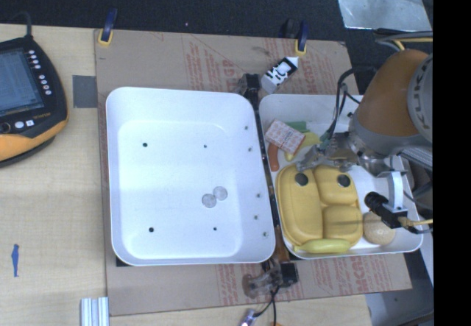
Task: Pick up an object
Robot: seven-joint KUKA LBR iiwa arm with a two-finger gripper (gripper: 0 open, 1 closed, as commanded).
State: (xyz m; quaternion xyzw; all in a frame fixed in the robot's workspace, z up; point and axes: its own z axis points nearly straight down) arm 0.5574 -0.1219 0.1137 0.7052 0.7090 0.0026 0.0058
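The bench (51, 207) is pale wood with a brown cardboard sheet (184, 59) laid under both bins. The left bin (118, 170) is the bigger sight, a shallow white tray with two small round silvery discs (215, 197) lying near its middle, touching each other. The right bin (283, 102) is crowded. The arm (394, 100), grey with its orange band, comes in from the right and hangs over that bin's upper right part, covering a good share of it.

The largest thing in there is a yellow moulded plastic piece (324, 207) with two dark spots near its top edge and lumpy raised sections; a yellow banana-shaped piece (327, 246) rests along its lower edge. To its right sits a pale tan rounded object (378, 232), and above it a small patterned packet (284, 136) with something green just beside it.

The gripper (331, 151) sits just above the yellow piece's upper edge, low under the wrist. Cables and the wrist body crowd it, so I cannot tell how it stands or whether it touches the yellow piece. A handheld control pendant (26, 100) is cut off at the left edge.
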